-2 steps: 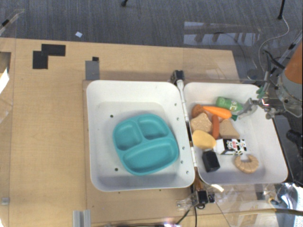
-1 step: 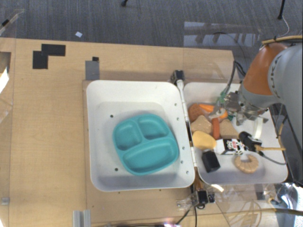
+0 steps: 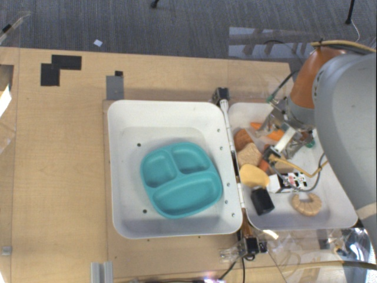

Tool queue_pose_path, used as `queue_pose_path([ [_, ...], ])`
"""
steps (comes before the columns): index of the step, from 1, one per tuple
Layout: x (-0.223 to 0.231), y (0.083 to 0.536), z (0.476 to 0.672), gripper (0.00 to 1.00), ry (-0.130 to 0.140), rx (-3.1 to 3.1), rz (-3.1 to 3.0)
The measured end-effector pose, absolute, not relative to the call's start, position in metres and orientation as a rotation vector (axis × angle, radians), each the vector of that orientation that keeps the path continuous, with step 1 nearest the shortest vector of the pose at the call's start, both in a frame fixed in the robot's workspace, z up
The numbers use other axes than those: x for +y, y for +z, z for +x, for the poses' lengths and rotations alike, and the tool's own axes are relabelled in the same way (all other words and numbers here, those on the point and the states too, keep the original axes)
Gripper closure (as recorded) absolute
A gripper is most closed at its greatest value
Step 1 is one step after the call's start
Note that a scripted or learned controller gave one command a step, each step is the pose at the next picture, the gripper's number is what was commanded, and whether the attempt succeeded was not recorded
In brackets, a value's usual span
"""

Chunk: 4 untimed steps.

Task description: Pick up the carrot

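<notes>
My gripper hangs low over the far part of the right bin, deep in the clutter there. My own wrist and arm cover so much of it that I cannot tell whether it is apart, together, or clamped on anything. What I take for the carrot is an orange sliver just beside my gripper, on the side toward the left bin, so close that it may be touching the tool. Its long axis seems to slant from the bin's far left down toward me, but too little of it shows to be sure. A second small orange bit lies a little farther along that same line, and I cannot tell whether it is the same piece or another. A third orange scrap peeks out nearer the front, between a tan chunk and a yellow lump. Judging from this, the move turns on a short shift toward the divider between the bins, with the closing line set across that slant rather than along it. A brown piece sits near on that side and could get in the way. The teal plate in the left bin is well apart from all this.
</notes>
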State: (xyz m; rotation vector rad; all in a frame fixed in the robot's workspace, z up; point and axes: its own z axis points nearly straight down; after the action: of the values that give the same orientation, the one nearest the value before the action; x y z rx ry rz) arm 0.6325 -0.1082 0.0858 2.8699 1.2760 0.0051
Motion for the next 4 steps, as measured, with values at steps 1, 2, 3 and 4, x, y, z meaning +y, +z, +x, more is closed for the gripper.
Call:
queue_pose_path([
  [1,-0.107,0.099,0.636,1.00,0.015,1.294,2.856],
  [2,-0.104,0.093,0.593,1.00,0.029,1.104,2.928],
  [3,-0.040,0.189,0.643,1.00,0.023,0.532,3.097],
  [4,-0.043,0.186,0.641,0.00,0.010,0.529,3.095],
])
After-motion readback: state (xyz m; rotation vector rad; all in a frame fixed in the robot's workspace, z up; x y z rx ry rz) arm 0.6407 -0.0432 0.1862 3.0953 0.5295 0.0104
